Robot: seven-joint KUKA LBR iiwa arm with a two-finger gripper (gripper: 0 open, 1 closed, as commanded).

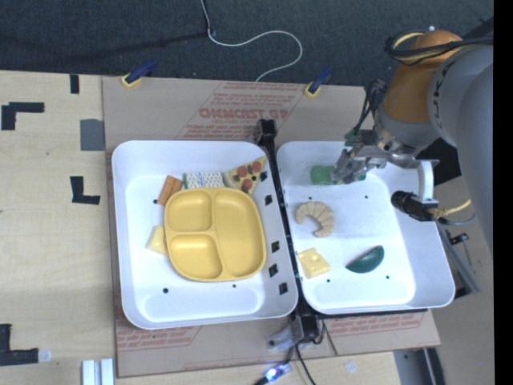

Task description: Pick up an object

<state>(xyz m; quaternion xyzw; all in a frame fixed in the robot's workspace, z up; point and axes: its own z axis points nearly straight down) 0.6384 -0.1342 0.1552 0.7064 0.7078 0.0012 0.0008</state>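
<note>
Over on the left, the left bin [132, 215] carries a yellow divided plate [215, 233], with an orange piece [169, 188], a pale yellow wedge [155, 239] and a pizza slice [248, 173] poking out around its edges; none of that looks easy to get under.

Moving across the divider into the right bin [417, 287]: a croissant [315, 216] lies near the middle, a small yellow cheese block [313, 262] sits near the front left corner, and a dark teal curved piece [365, 259] lies well apart to its right (a pepper or a leaf, I can't say).

And here's the action: the gripper [350, 169] is down at the back of this bin, just beside a small green object [322, 174], maybe touching it. How far apart the jaws stand I can't tell from this angle, and nothing shows between them.

That green thing looks like a light, stiff plastic toy, probably smooth and inclined to skid away on the slick white floor. I'd say it wants a pinch square across its narrow width, low down. Missing to one side would just shove it toward the wall.
</note>
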